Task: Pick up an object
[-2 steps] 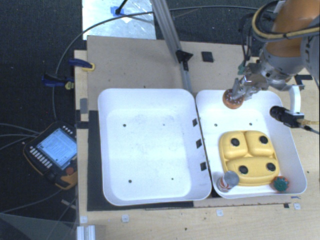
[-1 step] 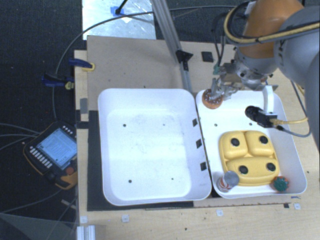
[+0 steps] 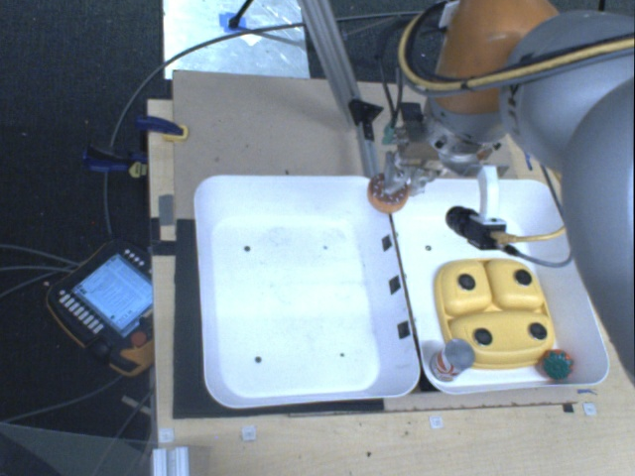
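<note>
Illumination was bright and even from overhead, washing out detail on the white bins (image 3: 298, 390), casting faint soft shadows, with glare on the floor patch (image 3: 233, 28) and mild overall softness.

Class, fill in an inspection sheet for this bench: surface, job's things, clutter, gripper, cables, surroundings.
Surface: left bin and right bin side by side on a brown board.
Job's things: yellow moulded piece, small grey object, green ball, all in the right bin.
Clutter: nothing seen.
Gripper: gripper at the bins' shared far rim, a brown round object at its tip.
Cables: yellow cable over the right bin.
Surroundings: handheld pendant left of the bench.
</note>
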Motion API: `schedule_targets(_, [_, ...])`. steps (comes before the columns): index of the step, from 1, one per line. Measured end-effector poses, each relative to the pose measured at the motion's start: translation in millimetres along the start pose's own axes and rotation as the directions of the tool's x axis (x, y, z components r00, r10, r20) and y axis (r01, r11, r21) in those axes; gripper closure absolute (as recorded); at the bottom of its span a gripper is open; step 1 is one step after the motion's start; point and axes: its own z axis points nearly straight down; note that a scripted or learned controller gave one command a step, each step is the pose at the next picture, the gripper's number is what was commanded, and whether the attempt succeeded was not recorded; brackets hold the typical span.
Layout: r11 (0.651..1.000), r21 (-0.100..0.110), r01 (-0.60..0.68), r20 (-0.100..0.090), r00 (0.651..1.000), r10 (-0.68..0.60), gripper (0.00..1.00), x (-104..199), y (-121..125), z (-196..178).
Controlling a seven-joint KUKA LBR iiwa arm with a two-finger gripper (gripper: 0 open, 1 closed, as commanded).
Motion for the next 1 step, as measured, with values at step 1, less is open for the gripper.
schedule_targets(1, [1.0, 0.002, 0.001, -0.001, 1.0, -0.001, 1.0, 52.2, -10.9, 2.5])
